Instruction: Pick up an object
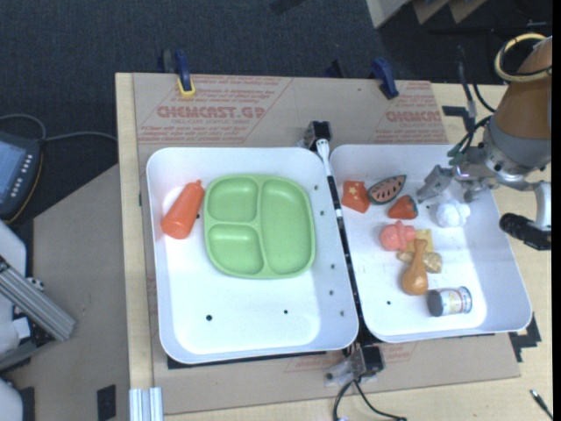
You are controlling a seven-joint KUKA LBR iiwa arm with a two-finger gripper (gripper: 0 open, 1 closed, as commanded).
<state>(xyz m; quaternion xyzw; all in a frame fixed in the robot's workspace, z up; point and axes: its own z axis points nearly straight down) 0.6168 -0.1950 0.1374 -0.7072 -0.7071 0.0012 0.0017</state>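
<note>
My gripper point(450, 193) hangs low over the back right part of the right bin point(500, 261), below the orange band of the arm point(526, 103). A small white object point(450, 215) lies right under its tip; whether they touch I cannot tell. Just to its left lie a red strawberry-like piece point(403, 207), a watermelon slice point(387, 188) and a red block point(355, 197). Nearer the front are a pink toy point(396, 235), a tan piece point(426, 240), an orange-brown gourd point(415, 275) and a small can point(450, 302).
The left bin point(245, 323) holds a green divided plate point(260, 224) and an orange carrot-like toy point(182, 209) at its left side. The ridge where the two bins meet point(340, 235) runs down the middle. Blue clamps point(383, 77) sit on the bench's back edge.
</note>
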